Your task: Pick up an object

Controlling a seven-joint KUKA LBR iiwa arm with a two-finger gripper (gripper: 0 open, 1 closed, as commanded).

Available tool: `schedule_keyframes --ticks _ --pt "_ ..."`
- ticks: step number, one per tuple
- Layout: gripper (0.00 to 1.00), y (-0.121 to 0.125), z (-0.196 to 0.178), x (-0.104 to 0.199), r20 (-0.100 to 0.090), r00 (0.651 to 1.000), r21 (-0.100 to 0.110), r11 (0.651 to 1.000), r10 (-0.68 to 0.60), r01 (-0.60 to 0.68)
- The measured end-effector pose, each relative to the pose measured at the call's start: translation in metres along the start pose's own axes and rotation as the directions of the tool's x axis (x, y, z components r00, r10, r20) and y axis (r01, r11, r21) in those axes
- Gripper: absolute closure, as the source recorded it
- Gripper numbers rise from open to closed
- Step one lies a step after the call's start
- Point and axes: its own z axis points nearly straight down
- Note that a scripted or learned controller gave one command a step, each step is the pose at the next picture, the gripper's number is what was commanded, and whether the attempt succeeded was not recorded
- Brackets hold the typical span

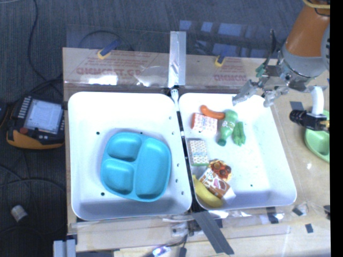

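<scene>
So the end effector (256,91) is hanging open and gripping nothing at the upper right of the frame, over the right bin's (268,165) top edge, while the green bottle (227,126), orange carrot (212,112) and banana (206,195) are lying lower left of it.

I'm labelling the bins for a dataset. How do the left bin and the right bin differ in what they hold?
The left bin holds one large thing, a blue divided tray lying flat near its middle; the right bin holds several small things, among them a green bottle and a banana. The gripper is above the right bin's far edge, not the left bin. Both are shallow and white.
</scene>
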Motion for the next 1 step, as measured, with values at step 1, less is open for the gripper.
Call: schedule_keyframes --ticks 1 --pt "0.0 -0.0173 -0.0263 -0.0252 0.002 1.0 -0.001 1.0 0.001 -0.001"
